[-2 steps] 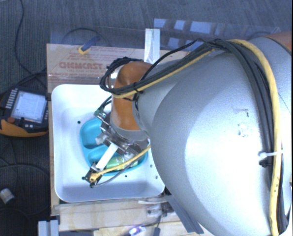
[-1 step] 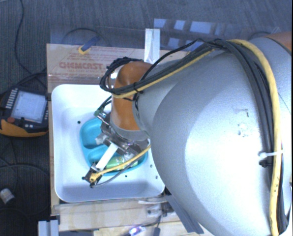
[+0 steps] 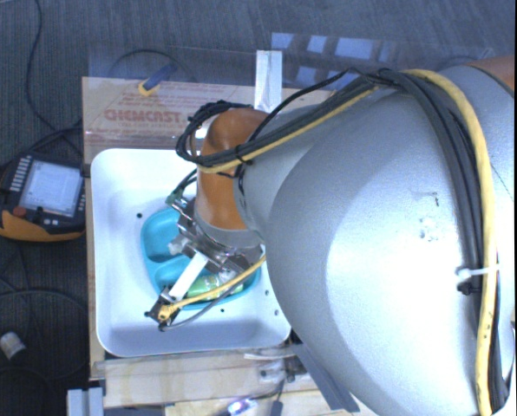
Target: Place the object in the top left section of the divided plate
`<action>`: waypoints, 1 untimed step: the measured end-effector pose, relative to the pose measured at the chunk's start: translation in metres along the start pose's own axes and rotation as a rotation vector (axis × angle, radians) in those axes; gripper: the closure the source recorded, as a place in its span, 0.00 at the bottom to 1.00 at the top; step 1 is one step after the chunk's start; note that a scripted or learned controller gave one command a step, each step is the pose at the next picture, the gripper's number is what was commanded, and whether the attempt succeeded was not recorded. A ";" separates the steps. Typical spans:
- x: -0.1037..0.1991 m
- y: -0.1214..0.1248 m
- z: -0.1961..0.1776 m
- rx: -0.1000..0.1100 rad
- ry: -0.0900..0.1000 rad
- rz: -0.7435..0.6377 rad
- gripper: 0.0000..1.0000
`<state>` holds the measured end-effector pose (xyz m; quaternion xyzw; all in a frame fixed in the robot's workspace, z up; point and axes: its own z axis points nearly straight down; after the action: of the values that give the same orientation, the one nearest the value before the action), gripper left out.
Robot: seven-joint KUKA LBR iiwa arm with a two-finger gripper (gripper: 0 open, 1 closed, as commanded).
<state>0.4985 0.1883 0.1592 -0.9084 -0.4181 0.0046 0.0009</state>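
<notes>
A blue divided plate lies in the left white bin. Two of its rounded sections show at the left, and the arm hides the others. My gripper is low over the middle of the plate, below the orange band. A small green patch shows just under the gripper, on or above the plate's near side. I cannot tell what it is or whether the gripper holds it.
The grey arm covers the whole right half of the view, including the right bin. A brown board with red lettering lies behind the left bin. A hand-held pendant and cables lie on the dark floor at the left.
</notes>
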 end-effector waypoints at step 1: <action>0.000 0.000 0.000 0.000 0.000 0.000 0.00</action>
<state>0.4985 0.1883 0.1592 -0.9084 -0.4181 0.0046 0.0009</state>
